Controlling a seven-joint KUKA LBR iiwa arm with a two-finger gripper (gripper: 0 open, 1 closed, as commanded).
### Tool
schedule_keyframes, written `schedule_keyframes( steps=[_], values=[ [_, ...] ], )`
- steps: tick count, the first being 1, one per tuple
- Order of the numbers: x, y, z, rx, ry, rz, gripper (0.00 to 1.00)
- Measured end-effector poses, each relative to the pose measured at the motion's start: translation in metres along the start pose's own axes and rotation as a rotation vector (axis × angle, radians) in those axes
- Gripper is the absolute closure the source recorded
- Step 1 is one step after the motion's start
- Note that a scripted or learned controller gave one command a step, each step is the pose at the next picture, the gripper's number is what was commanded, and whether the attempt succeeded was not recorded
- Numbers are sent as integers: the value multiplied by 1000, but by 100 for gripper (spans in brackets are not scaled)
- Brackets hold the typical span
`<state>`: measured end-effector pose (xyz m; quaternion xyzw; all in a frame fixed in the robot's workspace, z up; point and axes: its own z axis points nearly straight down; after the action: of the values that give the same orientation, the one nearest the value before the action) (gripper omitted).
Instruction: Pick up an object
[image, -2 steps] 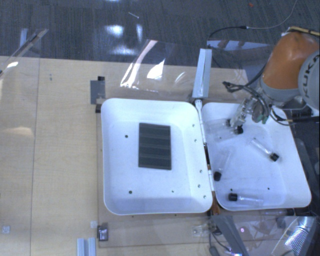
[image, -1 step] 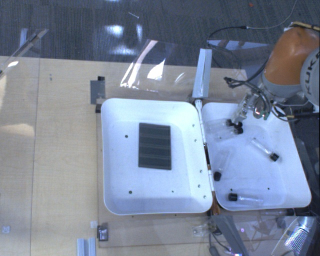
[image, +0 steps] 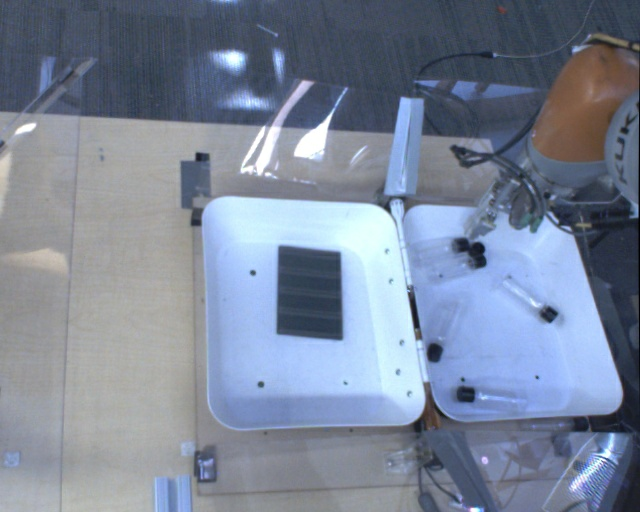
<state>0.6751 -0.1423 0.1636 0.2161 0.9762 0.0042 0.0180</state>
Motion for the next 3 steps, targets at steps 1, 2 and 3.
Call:
schedule_keyframes(
  steps=[1,2,3],
  values=[
    [-3,3,-14,-6,-12,-2,100],
    [-5,6,-28,-12,-23,-4,100],
    [-8,9,-41,-18,-35,-6,100]
  ],
)
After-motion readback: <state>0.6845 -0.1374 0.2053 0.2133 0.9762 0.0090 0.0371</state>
